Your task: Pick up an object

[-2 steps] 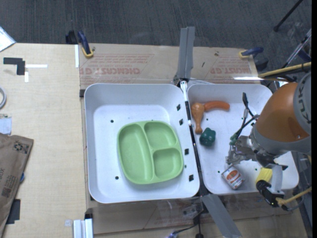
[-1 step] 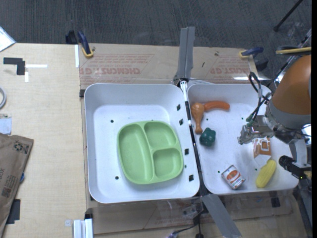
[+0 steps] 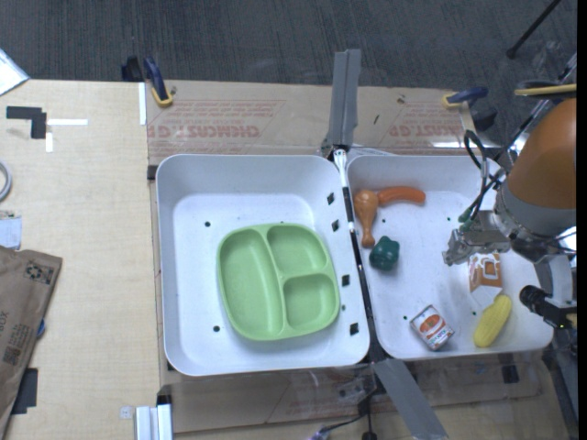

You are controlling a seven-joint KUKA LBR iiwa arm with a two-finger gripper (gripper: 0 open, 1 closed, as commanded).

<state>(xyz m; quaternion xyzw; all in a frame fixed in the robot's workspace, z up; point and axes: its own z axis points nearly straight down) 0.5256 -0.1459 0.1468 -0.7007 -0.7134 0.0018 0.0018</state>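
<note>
Objects for picking lie scattered in the right bin (image 3: 404, 342), while the left bin (image 3: 183, 273) beside it holds a green divided tray (image 3: 275, 282) with three compartments, sitting slightly turned on the white floor. Both bins rest on a cardboard sheet (image 3: 238, 117) printed with red lettering, laid over the pale wooden bench (image 3: 73, 191).

Reaching in from the right, the grey arm (image 3: 550, 168) with its orange band hangs over the right bin's far right side. Its gripper (image 3: 468, 246) sits low near the bin floor, just left of a small orange-and-white packet (image 3: 485, 272); whether the fingers are apart or closed cannot be told from this angle, and nothing is visibly caught between them.

Toward the back of the right bin, an orange carrot-like piece (image 3: 402, 195) lies roughly level, its left end close to a tan drumstick-shaped toy (image 3: 366, 214) that stands along the bin's left wall. Just below the drumstick rests a dark green pepper-like toy (image 3: 384, 254). Near the front edge, a yellow corn cob (image 3: 492, 321) lies tilted, below the packet, and a small red-and-white can (image 3: 432, 327) lies on its side to the left of the corn, apart from it.
</note>
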